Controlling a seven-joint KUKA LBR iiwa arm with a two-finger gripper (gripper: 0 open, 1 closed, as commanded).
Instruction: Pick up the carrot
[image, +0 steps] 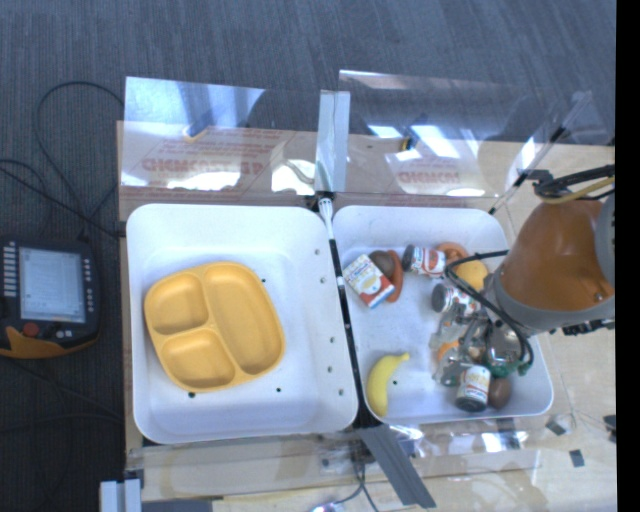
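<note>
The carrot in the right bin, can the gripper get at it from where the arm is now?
Probably yes. The gripper is low in the right bin, right by the orange carrot. But a small can and other items crowd that corner, so a clean grasp looks uncertain.

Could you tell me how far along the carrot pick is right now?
Done: the end effector is down in the right bin, among the clutter near its front right. In hand: nothing visibly gripped. Left: securing the carrot, apparently the orange piece beside it, and lifting it.
</note>
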